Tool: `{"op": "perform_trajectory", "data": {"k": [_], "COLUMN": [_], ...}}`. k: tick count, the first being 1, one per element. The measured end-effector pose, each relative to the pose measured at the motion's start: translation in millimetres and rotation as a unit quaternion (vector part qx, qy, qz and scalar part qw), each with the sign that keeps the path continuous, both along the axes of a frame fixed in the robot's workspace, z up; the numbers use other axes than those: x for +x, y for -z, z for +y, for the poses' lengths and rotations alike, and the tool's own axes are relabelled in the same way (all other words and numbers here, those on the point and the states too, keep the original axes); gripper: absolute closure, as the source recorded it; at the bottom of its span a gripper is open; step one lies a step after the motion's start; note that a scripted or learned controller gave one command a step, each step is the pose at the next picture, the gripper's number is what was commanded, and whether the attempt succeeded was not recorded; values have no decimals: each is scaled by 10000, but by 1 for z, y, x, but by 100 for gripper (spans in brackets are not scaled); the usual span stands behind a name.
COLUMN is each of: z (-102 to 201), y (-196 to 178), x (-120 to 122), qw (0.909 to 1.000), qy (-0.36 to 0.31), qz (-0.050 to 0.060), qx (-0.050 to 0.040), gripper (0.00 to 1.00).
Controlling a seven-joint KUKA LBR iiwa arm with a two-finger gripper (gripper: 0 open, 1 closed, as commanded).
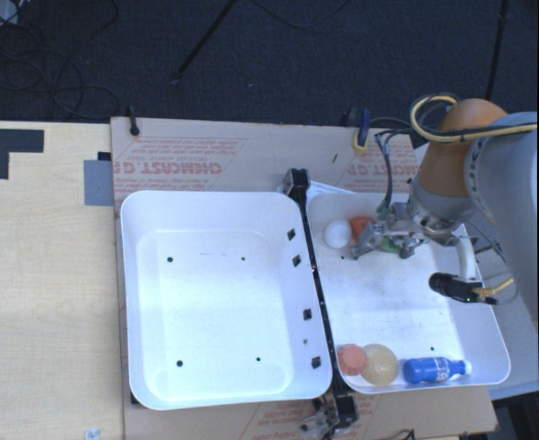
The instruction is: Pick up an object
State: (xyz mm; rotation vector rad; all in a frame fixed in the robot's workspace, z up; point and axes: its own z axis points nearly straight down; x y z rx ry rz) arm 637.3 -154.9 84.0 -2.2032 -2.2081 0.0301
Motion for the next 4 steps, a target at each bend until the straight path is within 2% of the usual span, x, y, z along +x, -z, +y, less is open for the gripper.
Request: {"op": "perform_trajectory", "data": {"k": [1,2,3,4], "z": [42,41,41,-38], "y": [-47,-54,-54,-7], "x": [7,6,6,5], "qw": [9999,9999,9999,10000], "qy": [-3,-9,-12,13], "qz": [-146,-127,-124,-64], "qx": [-6,-6,-9,37], "gripper": [0,100,0,0]}}
